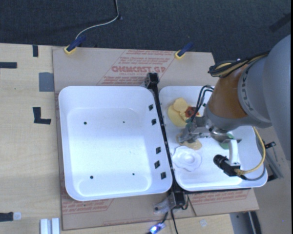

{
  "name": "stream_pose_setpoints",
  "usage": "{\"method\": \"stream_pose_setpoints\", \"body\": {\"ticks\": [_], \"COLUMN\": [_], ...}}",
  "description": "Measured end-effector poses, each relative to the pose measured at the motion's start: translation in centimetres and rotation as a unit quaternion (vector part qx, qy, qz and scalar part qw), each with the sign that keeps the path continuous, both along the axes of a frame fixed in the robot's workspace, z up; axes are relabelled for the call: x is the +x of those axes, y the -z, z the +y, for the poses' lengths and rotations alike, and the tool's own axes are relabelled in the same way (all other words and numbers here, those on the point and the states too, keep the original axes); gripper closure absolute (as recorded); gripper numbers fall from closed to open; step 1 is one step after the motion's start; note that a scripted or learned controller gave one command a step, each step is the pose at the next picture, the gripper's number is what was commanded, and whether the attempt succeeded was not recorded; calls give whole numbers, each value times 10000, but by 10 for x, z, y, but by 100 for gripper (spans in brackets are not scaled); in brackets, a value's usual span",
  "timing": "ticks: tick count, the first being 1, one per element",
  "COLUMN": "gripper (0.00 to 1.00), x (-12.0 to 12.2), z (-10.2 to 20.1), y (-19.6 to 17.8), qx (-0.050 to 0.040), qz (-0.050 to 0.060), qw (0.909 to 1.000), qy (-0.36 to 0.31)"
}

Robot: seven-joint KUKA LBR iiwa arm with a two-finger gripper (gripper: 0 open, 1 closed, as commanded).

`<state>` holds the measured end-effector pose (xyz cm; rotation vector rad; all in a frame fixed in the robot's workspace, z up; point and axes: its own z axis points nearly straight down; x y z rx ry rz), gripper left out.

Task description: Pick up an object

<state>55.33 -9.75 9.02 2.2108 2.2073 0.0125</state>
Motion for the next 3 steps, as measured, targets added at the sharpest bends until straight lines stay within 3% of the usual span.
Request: {"method": "stream_pose_setpoints", "body": {"ticks": [1, 2, 3], "gripper": [100, 100, 0], "x": [16, 22, 20], "z": [-6, 60, 56], "y": [1, -100, -94], "qx": [45, 40, 34], "qz": [74, 58, 99], "qw": [10000, 10000, 9999], "qy": [-20, -47, -16]}}
